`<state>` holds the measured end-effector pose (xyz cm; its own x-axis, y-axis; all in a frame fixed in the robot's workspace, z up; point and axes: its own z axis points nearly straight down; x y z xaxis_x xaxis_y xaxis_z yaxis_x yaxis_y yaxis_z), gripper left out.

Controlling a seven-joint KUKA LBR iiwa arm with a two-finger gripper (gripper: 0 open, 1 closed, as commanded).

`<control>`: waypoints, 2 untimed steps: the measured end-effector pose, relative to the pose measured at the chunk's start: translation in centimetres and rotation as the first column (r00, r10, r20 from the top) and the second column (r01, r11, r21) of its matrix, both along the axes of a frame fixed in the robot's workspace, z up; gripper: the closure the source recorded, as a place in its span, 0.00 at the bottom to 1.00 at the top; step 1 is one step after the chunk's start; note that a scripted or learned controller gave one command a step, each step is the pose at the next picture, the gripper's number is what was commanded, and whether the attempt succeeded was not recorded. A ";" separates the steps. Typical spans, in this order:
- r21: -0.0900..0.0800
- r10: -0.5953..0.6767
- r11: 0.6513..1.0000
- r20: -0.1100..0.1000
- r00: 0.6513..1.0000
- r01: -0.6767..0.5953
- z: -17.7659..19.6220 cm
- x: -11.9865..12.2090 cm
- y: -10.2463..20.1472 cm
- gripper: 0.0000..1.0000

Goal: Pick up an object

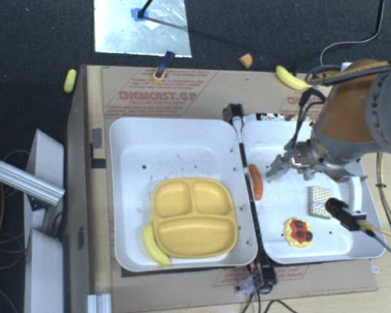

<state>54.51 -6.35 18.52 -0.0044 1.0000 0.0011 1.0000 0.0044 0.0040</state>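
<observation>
My gripper hangs over the upper left part of the right bin, with the grey and orange arm reaching in from the right. An orange carrot-like toy lies just left and below it, along the bin's left wall. A patterned green and white block sits to the lower right of the gripper. Near the bin's front lies a small round pizza toy. I see nothing held in the gripper.
The left bin holds a yellow divided tray with a yellow banana by its lower left corner. Outside the bins lie another banana, a small tan piece and a yellow item.
</observation>
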 end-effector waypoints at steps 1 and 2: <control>-0.002 -0.003 1.000 -0.003 1.000 0.003 -10.1 -2.0 -2.7 0.00; -0.003 -0.004 1.000 -0.001 1.000 0.004 -10.0 3.2 -7.4 0.00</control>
<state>57.67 -13.71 8.48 -0.0005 1.0000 -0.0016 1.0000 0.0005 0.0027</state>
